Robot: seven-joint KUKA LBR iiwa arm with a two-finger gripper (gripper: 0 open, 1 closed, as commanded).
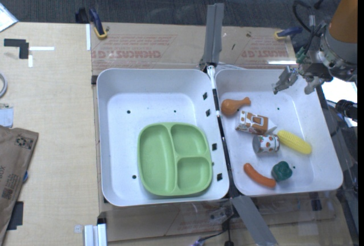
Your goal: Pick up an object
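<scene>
Currently pincer (296,81) spread, holding nothing, hovers over right white bin (318,176) far edge; yellow plastic corn cob (294,142) below, likely candidate.

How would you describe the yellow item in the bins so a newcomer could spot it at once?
Start at the right bin, the one crowded with small toys rather than the one with the green tray. Look towards its right side, just right of the small can and above the dark green toy. The corn lies there at a slant, and it is the sole yellow thing in the bin.
</scene>
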